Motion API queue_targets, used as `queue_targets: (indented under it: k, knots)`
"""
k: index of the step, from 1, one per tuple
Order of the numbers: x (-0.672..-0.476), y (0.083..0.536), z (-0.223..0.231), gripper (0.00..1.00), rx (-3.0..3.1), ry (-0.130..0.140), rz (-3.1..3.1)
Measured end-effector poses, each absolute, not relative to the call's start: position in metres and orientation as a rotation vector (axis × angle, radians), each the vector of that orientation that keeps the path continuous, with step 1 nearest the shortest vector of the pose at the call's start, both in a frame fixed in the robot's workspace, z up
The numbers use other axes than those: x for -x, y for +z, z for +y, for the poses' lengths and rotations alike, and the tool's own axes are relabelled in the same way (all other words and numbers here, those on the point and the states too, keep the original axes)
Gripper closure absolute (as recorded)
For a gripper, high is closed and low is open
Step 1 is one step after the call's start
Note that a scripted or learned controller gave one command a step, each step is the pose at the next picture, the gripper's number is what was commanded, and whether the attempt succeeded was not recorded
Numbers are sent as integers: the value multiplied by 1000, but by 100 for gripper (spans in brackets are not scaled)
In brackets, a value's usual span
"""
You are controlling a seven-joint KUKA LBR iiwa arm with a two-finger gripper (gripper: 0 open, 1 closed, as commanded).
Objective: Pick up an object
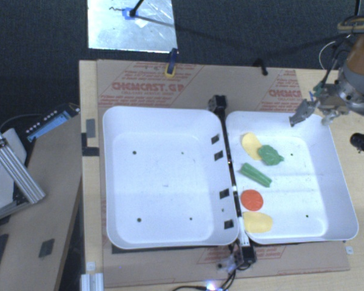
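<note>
Nearest the camera, at about 6 o'clock in the right-hand shallow white plastic bin (333,180), lies a flat yellow oval piece (258,222). Just beyond it, touching or nearly so, sits a round orange-red disc (251,199). Farther in is a long green pod-shaped piece (255,174), lying slantwise. Past that, toward 11 o'clock in the bin, a bumpy green leafy lump (270,155) rests against a pale yellow rounded piece (250,143). The left-hand shallow white bin (164,174) lies beside it on the tabletop (48,162). Farthest, above the right bin's 1 o'clock corner, hangs the grey gripper (313,111); its fingers stand spread apart, nothing between them.
</note>
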State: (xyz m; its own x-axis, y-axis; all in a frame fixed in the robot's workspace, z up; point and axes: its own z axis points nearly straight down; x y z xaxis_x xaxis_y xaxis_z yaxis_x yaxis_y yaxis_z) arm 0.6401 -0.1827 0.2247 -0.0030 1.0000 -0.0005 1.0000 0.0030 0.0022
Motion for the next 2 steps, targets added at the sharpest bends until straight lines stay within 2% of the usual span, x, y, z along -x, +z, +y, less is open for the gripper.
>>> queue_targets:
  k: [1, 2]
  knots:
    - [-528, 147, -147, 0, -2232, -10, 2232]
    - [-582, 83, -99, 0, -2210, 5, 2230]
